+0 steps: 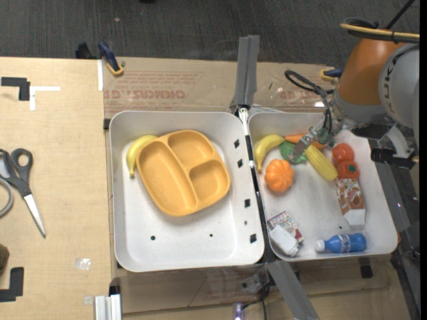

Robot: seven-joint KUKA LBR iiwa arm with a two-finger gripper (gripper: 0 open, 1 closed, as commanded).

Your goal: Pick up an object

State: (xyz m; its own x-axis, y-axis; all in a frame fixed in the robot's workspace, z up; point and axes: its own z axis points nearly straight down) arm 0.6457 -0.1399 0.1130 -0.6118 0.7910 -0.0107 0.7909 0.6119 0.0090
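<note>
**Claw low among the toy food in the right bin**

The arm reaches in from the right, and its claw sits low at the back of the right bin, over a cluster of toy food. Whether the claw is apart or together cannot be told from this angle. Just beside it lie a corn cob, a green piece and a small carrot. A banana and an orange pumpkin rest a little to the left, a tomato to the right. Nearer the front lie a juice carton, a blue bottle and a small white packet. The left bin holds a divided yellow plate with a second banana tucked against its rim. Scissors lie on the surface, well apart from both bins.
</note>
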